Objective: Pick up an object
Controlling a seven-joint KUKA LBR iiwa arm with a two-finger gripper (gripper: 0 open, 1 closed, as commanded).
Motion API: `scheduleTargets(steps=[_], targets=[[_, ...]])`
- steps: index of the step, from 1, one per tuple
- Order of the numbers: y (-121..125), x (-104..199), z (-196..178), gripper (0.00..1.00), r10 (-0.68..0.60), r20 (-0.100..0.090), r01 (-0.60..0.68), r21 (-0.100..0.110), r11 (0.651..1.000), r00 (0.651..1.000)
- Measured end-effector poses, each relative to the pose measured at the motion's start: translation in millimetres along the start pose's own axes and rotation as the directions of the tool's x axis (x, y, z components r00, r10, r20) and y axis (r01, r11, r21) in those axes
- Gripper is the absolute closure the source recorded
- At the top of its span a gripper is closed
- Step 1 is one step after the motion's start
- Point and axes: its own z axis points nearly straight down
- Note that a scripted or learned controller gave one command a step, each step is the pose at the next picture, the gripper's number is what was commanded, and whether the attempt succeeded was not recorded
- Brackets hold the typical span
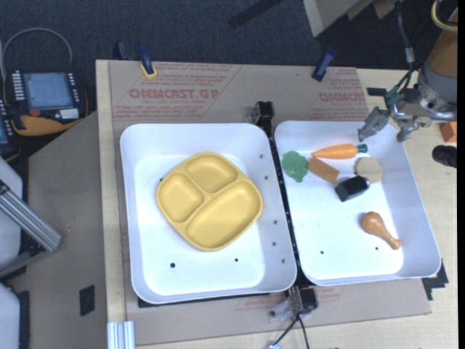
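Observation:
The right bin (341, 264) holds several toy foods. An orange carrot (336, 151) lies near its back edge, with a green leafy piece (295, 165) and a brown block (324, 170) to its left. A beige round piece (369, 169) and a black object (352, 187) lie just in front of the carrot. A chicken drumstick (381, 228) rests alone toward the front right. My gripper (387, 128) hangs over the bin's back right corner, a little behind the carrot's tip. It is open, with nothing between its fingers.
The left bin (145, 253) holds a yellow divided plate (210, 199). A black clamp (263, 112) sits between the bins at the back. A pendant with a screen (45, 97) lies off the bench at far left.

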Motion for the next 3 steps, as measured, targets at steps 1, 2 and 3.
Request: scheduleTargets(steps=[1,2,3], targets=[[2,-9,49,0.00,0.001,-0.001,-0.001,0.006,1.000,1.000],[-3,-2,95,0.00,-0.001,-0.001,0.001,0.005,1.000,1.000],[-2,-3,121,0.00,-0.001,0.003,0.001,-0.001,1.000,1.000]])
